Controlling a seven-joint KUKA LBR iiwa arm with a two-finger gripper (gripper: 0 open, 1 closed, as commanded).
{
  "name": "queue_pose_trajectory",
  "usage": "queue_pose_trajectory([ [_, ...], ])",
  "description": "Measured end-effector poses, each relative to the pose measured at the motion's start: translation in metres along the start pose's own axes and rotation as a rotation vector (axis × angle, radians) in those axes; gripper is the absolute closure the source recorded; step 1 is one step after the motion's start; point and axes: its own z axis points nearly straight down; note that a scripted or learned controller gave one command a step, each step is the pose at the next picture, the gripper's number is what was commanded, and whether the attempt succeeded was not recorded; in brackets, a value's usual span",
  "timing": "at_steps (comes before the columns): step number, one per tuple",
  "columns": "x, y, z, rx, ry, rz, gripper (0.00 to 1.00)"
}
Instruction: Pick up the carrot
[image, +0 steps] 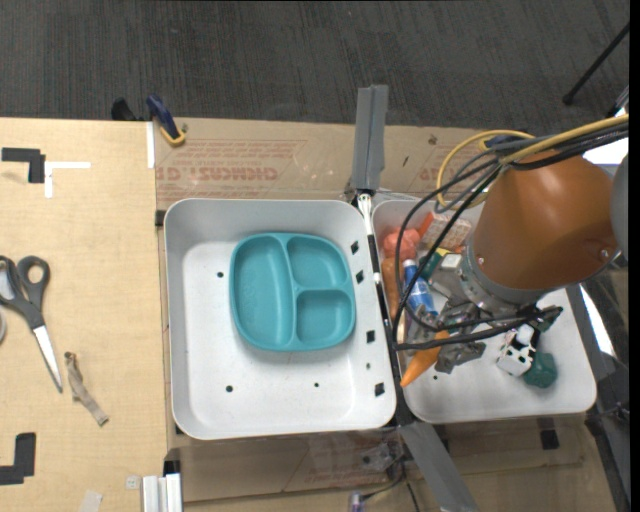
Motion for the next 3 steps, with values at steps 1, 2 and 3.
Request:
queue_pose_trajectory([
  [1,-0.001,-0.001,-0.009,0.0,-0.003,0.003,1.0],
  [2,-0.003,-0.002,-0.018,0.001,-0.006,0.005,1.0],
  [3,-0.004,-0.003,-0.027,0.002,-0.009,0.008,1.0],
])
